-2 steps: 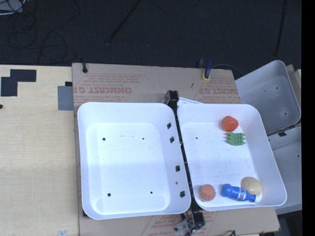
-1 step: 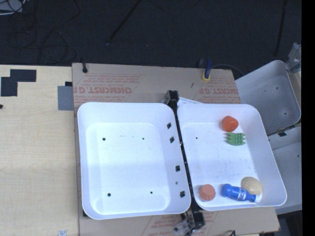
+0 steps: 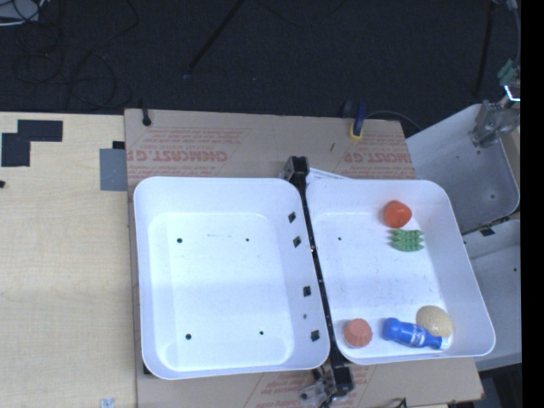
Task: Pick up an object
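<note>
The right bin (image 3: 374, 202) holds several small objects. A round red-orange object (image 3: 396, 213) lies near its far right side, with a green ridged piece (image 3: 406, 241) just below it. Along the near edge lie a pinkish-red round object (image 3: 358, 332), a blue bottle-like object (image 3: 411, 334) on its side, and a tan round object (image 3: 434, 320) touching the blue one.
The left bin (image 3: 153, 228) sits beside the right one, with a black divider strip (image 3: 310, 262) between them. Both rest on a cardboard sheet (image 3: 212, 147) over a wooden bench. A grey metal plate (image 3: 472, 164) stands at the right.
</note>
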`<state>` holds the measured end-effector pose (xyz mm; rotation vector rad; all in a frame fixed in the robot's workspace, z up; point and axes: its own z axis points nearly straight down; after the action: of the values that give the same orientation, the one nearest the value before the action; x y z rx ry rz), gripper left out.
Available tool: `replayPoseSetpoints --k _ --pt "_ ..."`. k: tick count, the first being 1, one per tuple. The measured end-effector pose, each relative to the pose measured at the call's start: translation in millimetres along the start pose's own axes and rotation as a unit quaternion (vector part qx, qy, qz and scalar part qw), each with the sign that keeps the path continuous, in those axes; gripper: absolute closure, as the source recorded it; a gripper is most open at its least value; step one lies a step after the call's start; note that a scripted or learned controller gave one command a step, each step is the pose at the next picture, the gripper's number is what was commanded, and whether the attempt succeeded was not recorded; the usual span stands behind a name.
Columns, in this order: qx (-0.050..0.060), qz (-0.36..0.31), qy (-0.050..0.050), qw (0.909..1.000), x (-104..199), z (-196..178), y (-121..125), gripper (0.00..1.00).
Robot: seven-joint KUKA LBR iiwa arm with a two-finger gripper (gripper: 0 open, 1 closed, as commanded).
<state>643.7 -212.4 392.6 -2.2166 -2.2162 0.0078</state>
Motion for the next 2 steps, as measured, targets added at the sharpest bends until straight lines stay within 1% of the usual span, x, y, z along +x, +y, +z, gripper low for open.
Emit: replayPoseSetpoints --k 1,2 --pt "-0.002 0.000 0.000 1.0000 6.0 22.1 -0.1 1.00" --pt "-0.005 -0.002 -0.001 1.0000 39.0 0.4 0.8 1.00"
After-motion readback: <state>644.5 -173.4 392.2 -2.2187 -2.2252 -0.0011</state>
